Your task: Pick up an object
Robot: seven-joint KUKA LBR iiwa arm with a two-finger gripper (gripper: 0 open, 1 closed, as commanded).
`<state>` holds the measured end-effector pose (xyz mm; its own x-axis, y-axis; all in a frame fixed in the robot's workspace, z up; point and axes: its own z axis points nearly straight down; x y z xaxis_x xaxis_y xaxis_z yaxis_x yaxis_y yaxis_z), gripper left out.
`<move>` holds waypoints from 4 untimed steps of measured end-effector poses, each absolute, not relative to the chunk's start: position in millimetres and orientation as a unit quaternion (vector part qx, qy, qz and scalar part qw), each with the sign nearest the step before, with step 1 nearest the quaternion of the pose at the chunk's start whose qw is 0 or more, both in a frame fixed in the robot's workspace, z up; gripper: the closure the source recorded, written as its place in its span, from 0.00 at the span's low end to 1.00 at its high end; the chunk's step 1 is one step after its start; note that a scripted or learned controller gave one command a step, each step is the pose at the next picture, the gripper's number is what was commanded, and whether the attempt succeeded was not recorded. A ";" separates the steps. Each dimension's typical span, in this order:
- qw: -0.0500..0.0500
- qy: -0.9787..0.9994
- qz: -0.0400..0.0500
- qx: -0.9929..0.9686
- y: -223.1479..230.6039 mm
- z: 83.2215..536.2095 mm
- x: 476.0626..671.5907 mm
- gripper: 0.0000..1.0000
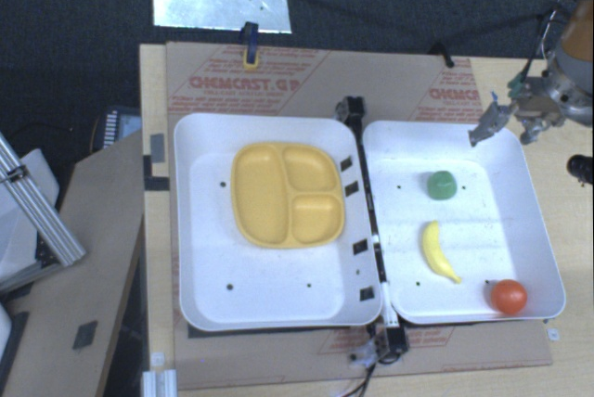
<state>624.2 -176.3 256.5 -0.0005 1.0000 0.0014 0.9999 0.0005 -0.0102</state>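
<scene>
The claw [506,123] is hanging spread and empty over the right bin's [538,228] far corner; the banana [439,251], light and curved, probably suits a mid-body grip.

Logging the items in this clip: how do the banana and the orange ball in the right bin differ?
The banana is yellow, long and curved; the orange ball is round and orange-red. The banana lies near the middle of the right bin, its length running from the far side toward the near side, while the ball sits in the near right corner. The banana looks longer than the ball is wide. Both rest loose on the bin floor, apart from each other.
</scene>
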 end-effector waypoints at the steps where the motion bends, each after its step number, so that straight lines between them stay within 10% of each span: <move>1: -0.001 -0.708 0.000 -0.706 -175.5 264.2 626.3 0.00; 4: 0.000 -0.707 -0.004 -0.707 -181.5 109.7 624.9 0.00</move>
